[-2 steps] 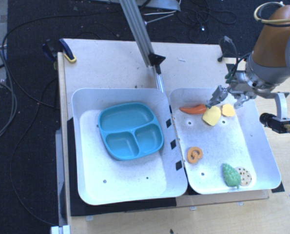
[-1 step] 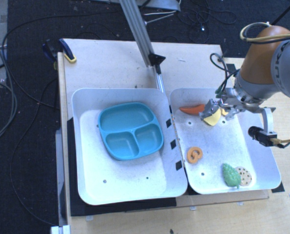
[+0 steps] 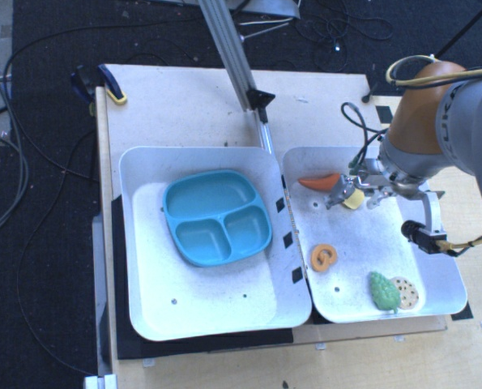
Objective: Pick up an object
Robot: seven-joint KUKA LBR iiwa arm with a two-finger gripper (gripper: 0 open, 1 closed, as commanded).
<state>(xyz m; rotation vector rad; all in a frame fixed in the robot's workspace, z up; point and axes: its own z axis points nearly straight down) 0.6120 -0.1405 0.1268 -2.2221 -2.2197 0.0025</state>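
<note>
The gripper (image 3: 347, 194), fingers' state unclear, hung beside the carrot (image 3: 319, 182), likely light, stiff, best pinched mid-body.

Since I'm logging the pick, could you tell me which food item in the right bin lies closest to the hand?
The small yellow piece beside the hand; the carrot lies slightly farther off.

the arm (image 3: 435, 112) is cut off by the right edge. its wrist hides part of the right bin (image 3: 435, 298) rim beside the carrot (image 3: 319, 182). the gripper (image 3: 350, 194) fingers are too small to read; a pale yellow thing (image 3: 353, 200) sits there.
</note>
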